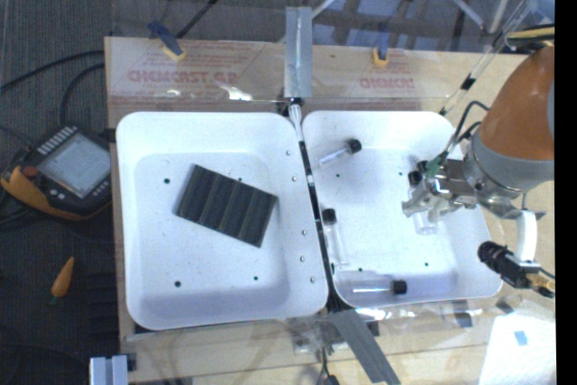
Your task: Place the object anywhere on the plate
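A dark grey ribbed plate lies tilted in the middle of the left bin. Three clear tubes with black caps lie in the right bin. One tube is at the back left, a second tube runs along the left wall, and the third tube is against the front wall. My gripper hangs low over the right bin's middle right, well apart from all three tubes. Its tip is pale and blurred against the white floor.
A metal divider runs between the two bins. A handheld controller sits on the floor to the left. Tripod legs and cables cross behind the bench at the top.
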Controlling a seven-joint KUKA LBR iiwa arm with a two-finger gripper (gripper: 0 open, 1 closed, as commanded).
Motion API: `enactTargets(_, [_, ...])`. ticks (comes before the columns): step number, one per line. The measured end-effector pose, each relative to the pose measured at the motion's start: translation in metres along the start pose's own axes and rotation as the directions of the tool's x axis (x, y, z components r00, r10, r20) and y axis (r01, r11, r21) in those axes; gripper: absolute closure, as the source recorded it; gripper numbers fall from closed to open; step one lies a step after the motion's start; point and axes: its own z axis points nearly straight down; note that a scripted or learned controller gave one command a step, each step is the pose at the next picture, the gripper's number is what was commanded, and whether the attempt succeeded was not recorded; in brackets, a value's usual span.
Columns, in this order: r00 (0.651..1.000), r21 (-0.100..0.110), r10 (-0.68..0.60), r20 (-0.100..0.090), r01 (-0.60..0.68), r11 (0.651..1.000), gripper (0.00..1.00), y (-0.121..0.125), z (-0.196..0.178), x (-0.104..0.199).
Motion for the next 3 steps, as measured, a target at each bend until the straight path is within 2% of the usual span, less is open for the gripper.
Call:
enactTargets(1, [0.994, 0.003, 0.110, 0.000, -0.110, 0.994, 1.00, -0.003, 0.031, 0.094])
enactTargets(2, [0.995, 0.001, -0.101, 0.000, 0.101, 0.995, 1.00, 0.018, 0.020, 0.197])
enactTargets(3, [0.858, 0.000, -0.514, 0.002, 0.514, 0.858, 1.00, 0.041, -0.044, 0.269])
